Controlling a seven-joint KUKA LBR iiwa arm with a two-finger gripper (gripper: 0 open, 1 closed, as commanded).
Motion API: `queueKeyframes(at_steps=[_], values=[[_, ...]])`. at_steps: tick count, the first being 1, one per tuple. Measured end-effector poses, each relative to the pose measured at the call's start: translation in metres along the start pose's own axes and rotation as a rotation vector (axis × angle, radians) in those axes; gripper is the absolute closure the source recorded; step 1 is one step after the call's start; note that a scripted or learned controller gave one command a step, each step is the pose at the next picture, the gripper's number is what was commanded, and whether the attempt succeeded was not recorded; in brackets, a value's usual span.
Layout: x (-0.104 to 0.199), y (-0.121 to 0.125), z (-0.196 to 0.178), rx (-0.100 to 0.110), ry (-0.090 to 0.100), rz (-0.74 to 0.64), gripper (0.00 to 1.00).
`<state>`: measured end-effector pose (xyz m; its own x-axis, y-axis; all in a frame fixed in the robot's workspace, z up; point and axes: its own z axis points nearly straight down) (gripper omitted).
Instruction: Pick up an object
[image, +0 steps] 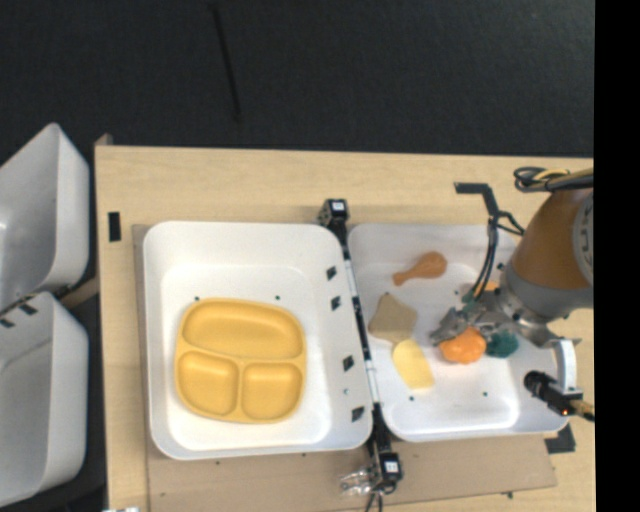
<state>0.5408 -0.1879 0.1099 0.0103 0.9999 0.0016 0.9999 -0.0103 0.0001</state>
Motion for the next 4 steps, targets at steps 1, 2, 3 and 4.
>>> queueKeyframes(at_steps=[1, 2, 3, 4], values=[[0.006, 0.007, -0.047, -0.005, -0.003, -0.013, 1.00], [0.005, 0.008, -0.094, -0.005, -0.003, -0.014, 1.00], [0.055, 0.009, -0.088, 0.001, -0.002, -0.016, 1.00], [0.116, 0.007, -0.090, 0.001, 0.000, -0.018, 1.00]])
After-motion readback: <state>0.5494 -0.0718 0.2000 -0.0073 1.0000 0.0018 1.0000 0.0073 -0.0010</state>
